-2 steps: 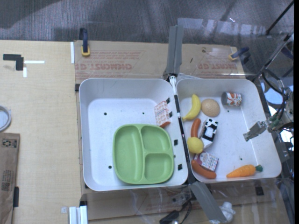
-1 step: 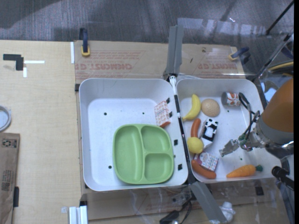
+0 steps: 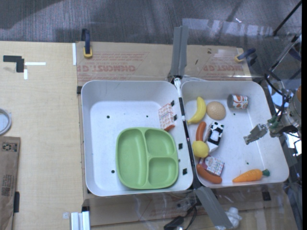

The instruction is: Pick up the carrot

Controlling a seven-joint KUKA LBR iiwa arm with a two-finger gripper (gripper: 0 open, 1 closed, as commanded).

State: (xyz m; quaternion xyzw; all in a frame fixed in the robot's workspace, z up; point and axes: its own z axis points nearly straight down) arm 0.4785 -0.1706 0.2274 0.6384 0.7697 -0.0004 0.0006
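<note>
You see the carrot [image 3: 250,176] lying on its side in the near right corner of the right bin [image 3: 276,150], its green end pointing toward the right wall. Take the carrot as your landmark. The gripper [image 3: 255,133] hangs above the bin floor, up-frame from the carrot and well apart from it, close to the right wall; you cannot tell from this angle how its pincer stands, and nothing shows between its tips. To the carrot's left lie a red sausage [image 3: 209,175] and a small packet [image 3: 214,165], with a lemon [image 3: 200,149] just beyond them. Farther up-frame and left of the carrot you find a black-and-white toy [image 3: 216,132], a second sausage [image 3: 200,130], a banana [image 3: 198,110] and an egg-like ball [image 3: 216,110]. A can [image 3: 238,101] lies far up-frame from the carrot, near the back wall. Well left of the carrot, in the left bin [image 3: 87,143], sits a green tray [image 3: 147,158] with a snack packet [image 3: 166,116] behind it.
</note>
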